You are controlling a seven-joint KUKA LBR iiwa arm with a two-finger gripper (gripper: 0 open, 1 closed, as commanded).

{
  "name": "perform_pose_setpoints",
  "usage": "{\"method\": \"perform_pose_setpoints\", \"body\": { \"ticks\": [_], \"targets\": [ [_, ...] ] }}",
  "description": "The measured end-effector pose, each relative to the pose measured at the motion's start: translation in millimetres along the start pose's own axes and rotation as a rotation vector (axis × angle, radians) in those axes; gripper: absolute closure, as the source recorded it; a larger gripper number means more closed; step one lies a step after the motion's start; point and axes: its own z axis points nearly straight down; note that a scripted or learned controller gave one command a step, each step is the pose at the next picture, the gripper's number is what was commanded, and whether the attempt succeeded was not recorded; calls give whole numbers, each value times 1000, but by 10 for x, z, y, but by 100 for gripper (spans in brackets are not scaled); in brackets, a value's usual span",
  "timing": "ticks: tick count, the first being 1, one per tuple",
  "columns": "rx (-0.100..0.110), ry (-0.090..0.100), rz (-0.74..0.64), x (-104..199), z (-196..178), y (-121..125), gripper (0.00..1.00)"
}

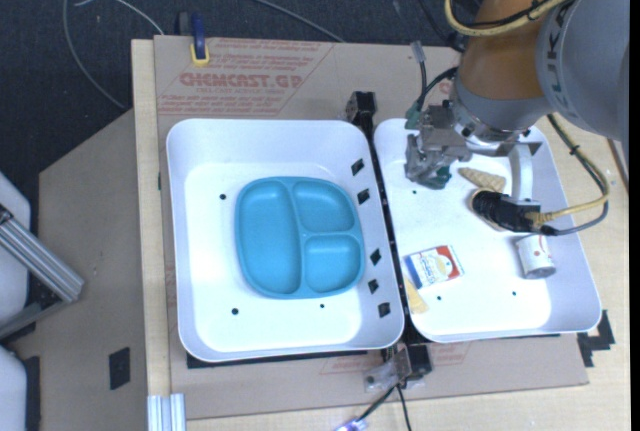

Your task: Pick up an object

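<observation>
My gripper [431, 169] hangs low over the back left part of the right bin [480, 314], under the grey and orange arm. A tan cone-shaped piece [484, 180] lies just to its right, partly under the arm. Nearer the front lies a small white carton [433, 266] with blue and red print, with a small yellow bit [414, 299] beside it at the bin's left wall. A pale silvery cylinder [536, 256] lies at the bin's right side. I see nothing between the gripper and the bin floor.
The left bin [200, 299] holds a blue divided plate [298, 236] in its middle. A black divider with clips [372, 209] runs between the two bins. A blue and yellow clamp [199, 41] sits on the cardboard sheet behind the bins.
</observation>
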Motion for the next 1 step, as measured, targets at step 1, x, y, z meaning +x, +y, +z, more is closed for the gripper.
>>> {"method": "perform_pose_setpoints", "body": {
  "ticks": [1],
  "targets": [
    [-4,1,-3,502,-124,-86,100]
  ]
}}
